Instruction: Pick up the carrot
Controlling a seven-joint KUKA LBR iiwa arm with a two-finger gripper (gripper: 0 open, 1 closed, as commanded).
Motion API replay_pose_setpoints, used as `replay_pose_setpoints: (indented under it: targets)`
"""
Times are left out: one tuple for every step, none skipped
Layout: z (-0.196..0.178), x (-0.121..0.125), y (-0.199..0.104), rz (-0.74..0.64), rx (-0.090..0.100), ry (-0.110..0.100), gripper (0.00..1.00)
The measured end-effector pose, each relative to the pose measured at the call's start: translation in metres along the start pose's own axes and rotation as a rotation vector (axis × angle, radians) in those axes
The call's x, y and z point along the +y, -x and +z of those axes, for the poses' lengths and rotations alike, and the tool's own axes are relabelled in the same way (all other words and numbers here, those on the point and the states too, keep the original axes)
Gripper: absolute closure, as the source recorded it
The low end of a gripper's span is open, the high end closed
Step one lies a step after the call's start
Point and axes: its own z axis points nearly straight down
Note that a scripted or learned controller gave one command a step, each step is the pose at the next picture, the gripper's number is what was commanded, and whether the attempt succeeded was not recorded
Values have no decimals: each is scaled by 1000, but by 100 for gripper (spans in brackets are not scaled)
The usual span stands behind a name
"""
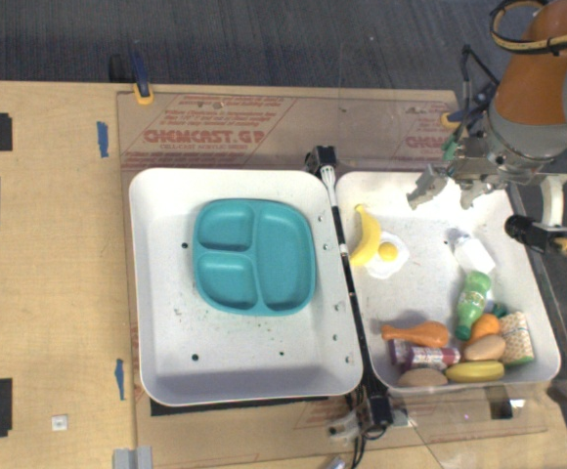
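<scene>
The carrot (485,324) looks to be the small orange piece with a green top (472,296). It lies near the right wall of the right bin (430,252), in a pile of toy food, with its lower end tucked under a tan piece. My gripper (443,198) hovers over the far end of that bin, well behind the carrot. It is open and nothing sits between its fingers (417,195).
The right bin also holds a banana (366,233), a fried egg (389,254), a white piece (473,255), an orange-brown drumstick shape (418,335), a purple item (422,357), a yellow piece (475,369) and a corn cob (516,337). A teal divided plate (255,255) lies in the left bin (156,291).
</scene>
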Motion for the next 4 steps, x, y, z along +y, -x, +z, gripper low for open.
replay_pose_setpoints:
  targets:
    - [56, -51, -24, -40, 1, -5, 0]
    - [26, -117, -39, -158, 2, -2, 0]
    - [121, -135, 8, -435, -6, 18, 0]
    - [109, -132, 11, -429, -18, 32, 100]
